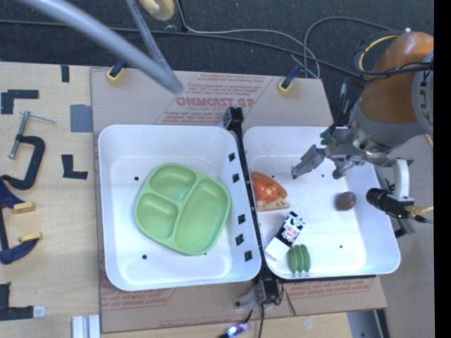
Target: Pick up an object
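Observation:
The right bin (373, 255) holds several objects. A red and tan pizza slice (268, 189) lies by the divider. A small black-and-white item (289, 229) and a green ridged pickle (299, 258) lie nearer the front. A brown round lump (344, 201) rests toward the right side. My gripper (322, 169) hangs over the back middle of this bin, open, with nothing between its fingers. It is up and to the right of the pizza slice and up and to the left of the brown lump, apart from both.
A green divided plate (183, 208) lies in the left bin (113, 189). Black clips line the divider (239, 182) between the bins. Cables run behind the bins, and clamps (25, 157) lie on the bench at the left.

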Controlling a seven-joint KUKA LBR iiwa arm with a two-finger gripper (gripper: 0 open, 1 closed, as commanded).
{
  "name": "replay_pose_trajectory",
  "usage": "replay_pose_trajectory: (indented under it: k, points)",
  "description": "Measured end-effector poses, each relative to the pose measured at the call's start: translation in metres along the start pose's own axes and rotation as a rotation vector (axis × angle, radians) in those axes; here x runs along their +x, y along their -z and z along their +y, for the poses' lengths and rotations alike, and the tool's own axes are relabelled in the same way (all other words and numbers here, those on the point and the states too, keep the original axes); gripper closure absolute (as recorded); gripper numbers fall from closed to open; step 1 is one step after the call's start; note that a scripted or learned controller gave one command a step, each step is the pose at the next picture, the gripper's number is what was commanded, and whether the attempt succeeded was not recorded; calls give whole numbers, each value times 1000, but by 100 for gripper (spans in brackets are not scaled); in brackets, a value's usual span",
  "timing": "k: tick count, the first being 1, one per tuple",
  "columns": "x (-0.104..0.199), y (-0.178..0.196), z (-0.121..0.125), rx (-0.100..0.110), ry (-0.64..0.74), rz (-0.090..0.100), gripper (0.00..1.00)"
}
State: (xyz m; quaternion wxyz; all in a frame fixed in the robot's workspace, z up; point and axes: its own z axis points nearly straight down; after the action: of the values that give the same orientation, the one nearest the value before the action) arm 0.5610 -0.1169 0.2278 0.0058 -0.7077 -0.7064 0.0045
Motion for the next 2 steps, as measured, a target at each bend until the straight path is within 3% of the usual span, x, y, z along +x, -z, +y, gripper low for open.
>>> replay_pose_trajectory:
  k: [1, 2]
  points:
    - [0, 7, 2, -13, 4, -1, 0]
    - [7, -50, -6, -8, 3, -1, 0]
